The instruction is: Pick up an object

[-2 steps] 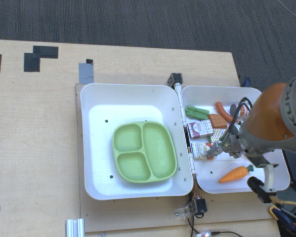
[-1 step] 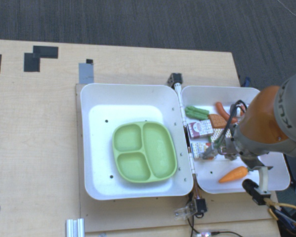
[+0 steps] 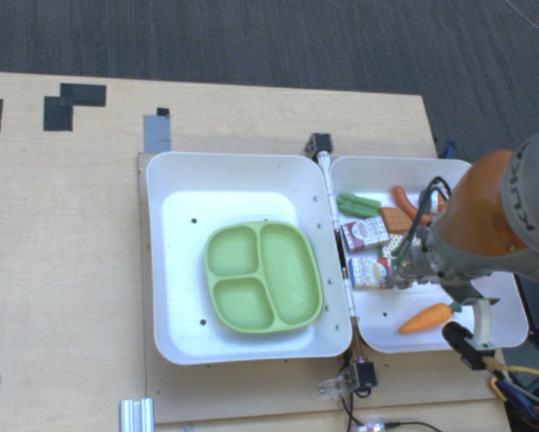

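The right bin (image 3: 377, 327) holds several small items. A green pea pod (image 3: 358, 205) lies at its back left, and a red sausage (image 3: 404, 200) and an orange cracker (image 3: 396, 220) sit beside it. Two small printed cartons (image 3: 364, 234) (image 3: 366, 272) lie along the bin's left wall. An orange carrot (image 3: 425, 319) rests near the front. My gripper (image 3: 402, 272) hangs low over the bin's middle, right beside the nearer carton. The grey and orange wrist above covers most of it.
The left bin (image 3: 175, 241) holds a green three-compartment plate (image 3: 263, 276). A metal clamp (image 3: 320, 144) stands at the back where the bins meet. Cables and a connector (image 3: 354, 378) lie at the bench's front edge. The arm body (image 3: 489, 219) covers the right bin's right half.
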Robot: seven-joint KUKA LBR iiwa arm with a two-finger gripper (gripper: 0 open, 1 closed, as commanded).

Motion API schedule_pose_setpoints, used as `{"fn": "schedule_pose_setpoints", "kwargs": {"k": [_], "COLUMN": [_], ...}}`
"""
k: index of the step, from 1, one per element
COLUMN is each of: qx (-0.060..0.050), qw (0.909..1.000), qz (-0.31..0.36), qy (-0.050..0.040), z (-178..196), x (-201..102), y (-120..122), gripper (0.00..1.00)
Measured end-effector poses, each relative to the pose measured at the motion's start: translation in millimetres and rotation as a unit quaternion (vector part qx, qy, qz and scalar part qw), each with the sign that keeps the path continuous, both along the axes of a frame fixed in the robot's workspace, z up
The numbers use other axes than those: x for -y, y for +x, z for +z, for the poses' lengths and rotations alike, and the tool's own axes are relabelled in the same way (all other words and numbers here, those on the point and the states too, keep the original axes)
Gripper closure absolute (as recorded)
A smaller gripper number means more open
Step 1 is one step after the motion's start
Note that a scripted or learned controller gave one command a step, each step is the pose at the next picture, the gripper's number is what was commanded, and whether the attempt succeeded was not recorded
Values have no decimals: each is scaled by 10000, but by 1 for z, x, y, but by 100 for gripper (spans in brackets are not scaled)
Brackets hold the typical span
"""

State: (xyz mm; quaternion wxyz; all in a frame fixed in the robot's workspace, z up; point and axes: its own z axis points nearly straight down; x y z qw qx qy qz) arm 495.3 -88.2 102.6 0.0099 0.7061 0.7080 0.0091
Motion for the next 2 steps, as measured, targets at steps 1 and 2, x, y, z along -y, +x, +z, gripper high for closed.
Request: {"fn": "schedule_pose_setpoints", "kwargs": {"k": [1, 2], "qx": [-1, -31], "qw": [10000, 10000], "qz": [1, -6], "qy": [-2, -4], "z": [0, -12], "x": [0, -5], "y": [0, -3], "gripper": [0, 0]}}
